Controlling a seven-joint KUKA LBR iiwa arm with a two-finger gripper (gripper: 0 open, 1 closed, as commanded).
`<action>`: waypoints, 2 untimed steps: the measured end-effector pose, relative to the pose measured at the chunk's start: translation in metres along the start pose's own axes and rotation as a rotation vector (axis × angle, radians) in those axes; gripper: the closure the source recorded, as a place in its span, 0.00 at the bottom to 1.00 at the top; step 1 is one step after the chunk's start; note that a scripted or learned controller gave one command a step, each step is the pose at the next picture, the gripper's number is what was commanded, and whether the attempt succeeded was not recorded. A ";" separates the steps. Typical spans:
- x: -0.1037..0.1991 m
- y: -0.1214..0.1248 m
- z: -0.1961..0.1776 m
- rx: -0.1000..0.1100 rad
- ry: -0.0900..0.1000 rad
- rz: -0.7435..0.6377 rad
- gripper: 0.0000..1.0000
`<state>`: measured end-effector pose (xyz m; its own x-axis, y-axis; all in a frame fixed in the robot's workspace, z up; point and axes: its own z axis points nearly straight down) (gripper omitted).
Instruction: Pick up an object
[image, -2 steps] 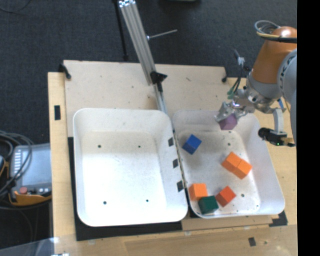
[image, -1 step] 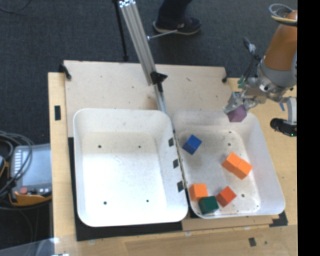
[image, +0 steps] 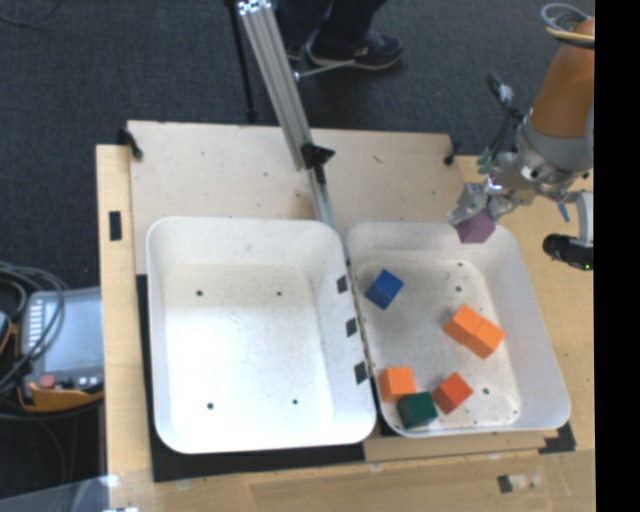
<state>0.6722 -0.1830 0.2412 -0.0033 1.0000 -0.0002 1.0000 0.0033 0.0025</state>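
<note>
**Purple block gripped above the right bin**

Camera view: At upper right, a purple block (image: 476, 227) is seen clamped in the tool (image: 478, 213), raised over the far edge of the right bin (image: 535, 330). A blue cube (image: 383, 288), three orange blocks and a green cube (image: 417, 408) are shown inside that bin.

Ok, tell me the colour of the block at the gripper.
Purple. The block sits at the gripper over the right bin's far edge, in the camera view.

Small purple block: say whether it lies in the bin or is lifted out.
Lifted: small purple block sits between the gripper fingers, above the right white bin's far rim.
</note>
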 end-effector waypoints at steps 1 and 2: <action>0.053 -0.002 0.011 0.004 0.001 -0.003 1.00; 0.104 -0.008 0.000 0.004 0.002 -0.001 1.00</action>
<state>0.6637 -0.0786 0.2408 -0.0040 1.0000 0.0016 1.0000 0.0040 -0.0011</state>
